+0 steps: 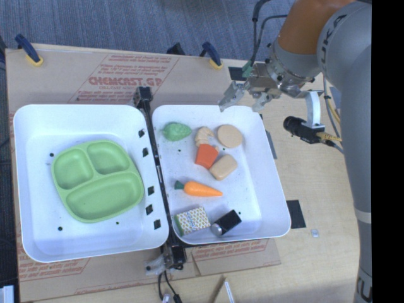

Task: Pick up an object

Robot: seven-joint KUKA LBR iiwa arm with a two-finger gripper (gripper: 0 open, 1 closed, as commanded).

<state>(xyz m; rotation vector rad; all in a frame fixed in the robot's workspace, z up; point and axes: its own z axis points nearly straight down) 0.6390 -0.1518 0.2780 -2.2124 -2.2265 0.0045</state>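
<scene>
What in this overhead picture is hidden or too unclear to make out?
- Gripper: small and blurred in the camera view; whether it is open or shut cannot be told.
- Arm: cut off by the top edge.
- Patterned block: its print is too small to read.
- Black object: too small to identify.
- Bench under the right bin: covered by the bin.

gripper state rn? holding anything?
Gripper: open, holding nothing, above the top rim of the right bin.
</scene>
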